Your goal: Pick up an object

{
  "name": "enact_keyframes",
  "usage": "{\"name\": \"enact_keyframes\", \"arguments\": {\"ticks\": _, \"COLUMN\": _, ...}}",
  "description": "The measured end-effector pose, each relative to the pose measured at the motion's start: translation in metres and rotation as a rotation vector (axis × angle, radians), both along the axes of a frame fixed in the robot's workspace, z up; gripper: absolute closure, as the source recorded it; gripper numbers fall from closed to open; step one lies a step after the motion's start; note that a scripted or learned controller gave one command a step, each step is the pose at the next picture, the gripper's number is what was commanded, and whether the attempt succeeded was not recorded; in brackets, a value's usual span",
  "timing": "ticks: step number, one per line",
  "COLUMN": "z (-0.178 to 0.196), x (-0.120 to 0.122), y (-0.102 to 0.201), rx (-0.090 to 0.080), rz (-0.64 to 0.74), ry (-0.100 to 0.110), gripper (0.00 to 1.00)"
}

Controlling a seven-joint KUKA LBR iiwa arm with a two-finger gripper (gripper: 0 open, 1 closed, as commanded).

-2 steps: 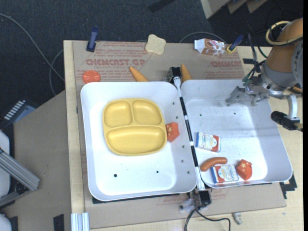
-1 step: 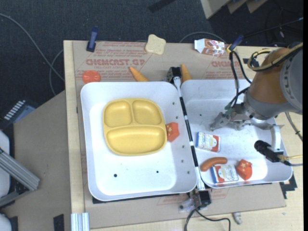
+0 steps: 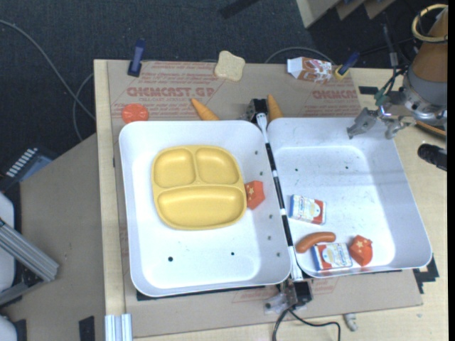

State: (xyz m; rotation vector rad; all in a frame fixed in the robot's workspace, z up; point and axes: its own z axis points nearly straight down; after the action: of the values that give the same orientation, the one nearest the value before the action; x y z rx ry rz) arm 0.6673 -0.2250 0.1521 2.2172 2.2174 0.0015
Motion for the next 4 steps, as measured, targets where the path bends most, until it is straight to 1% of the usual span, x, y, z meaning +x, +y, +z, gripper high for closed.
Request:
{"name": "enact_keyframes", "arguments": {"ticks": 1, "z": -0.052, "x": -0.105, "y": 0.032, "rx": 0.005, "rz": -0.001, "ry": 0.008, "gripper": 0.0}}
{"name": "enact_keyframes", "arguments": {"ticks": 2, "z": -0.067, "x": -0.006, "y": 0.109, "rx": 0.005, "rz": 0.003, "ry": 0.003, "gripper": 0.0}}
{"name": "enact_keyframes", "arguments": {"ticks": 3, "z": -0.067, "x": -0.071, "y": 0.048, "rx": 0.002, "rz": -0.001, "ry": 0.007, "gripper": 0.0}}
{"name": "enact_keyframes", "arguments": {"ticks": 4, "z": -0.067, "x": 0.0, "y": 0.135, "rx": 0.005, "rz": 0.002, "ry": 0.002, "gripper": 0.0}}
